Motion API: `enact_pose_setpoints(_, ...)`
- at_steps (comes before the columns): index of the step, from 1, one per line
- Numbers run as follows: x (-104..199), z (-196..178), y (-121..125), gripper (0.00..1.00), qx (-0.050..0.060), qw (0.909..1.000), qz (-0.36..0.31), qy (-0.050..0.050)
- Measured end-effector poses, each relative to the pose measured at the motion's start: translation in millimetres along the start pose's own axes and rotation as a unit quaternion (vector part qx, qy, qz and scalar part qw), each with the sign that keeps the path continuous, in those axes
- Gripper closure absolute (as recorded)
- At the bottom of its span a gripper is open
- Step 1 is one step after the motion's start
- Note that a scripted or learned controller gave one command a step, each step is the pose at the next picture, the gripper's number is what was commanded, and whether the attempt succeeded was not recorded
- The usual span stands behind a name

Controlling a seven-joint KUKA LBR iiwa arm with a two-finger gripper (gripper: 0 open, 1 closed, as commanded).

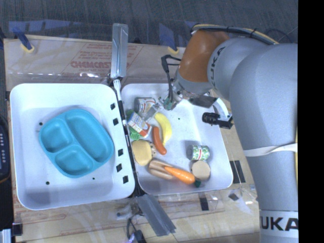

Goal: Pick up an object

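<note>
Gripper (167, 103) low in the right bin (223, 162), near its back wall; open or closed, impossible to tell. Just beside the tip: a small can (144, 105), the banana (163, 125) below. Can likely light, stiff, slick; best pinched across its sides. Banana probably hard plastic, curved, prone to roll. Crowded toward the divider (123, 130); open floor to the right, near another can (200, 152).

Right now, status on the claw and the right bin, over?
Claw low at right bin's far end, beside the small can. Nothing seen held. Banana, carrot crowded close. Blue tray alone in left bin.
</note>
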State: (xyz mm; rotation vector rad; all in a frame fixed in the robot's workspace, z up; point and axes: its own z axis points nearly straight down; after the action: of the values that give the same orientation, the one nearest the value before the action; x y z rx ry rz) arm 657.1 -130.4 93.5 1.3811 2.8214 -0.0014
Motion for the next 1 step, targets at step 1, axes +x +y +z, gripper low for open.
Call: enact_pose_setpoints(1, 19.1, 1.3, -50.4, 0.0, 0.0, 0.9998, 0.019, 0.0)
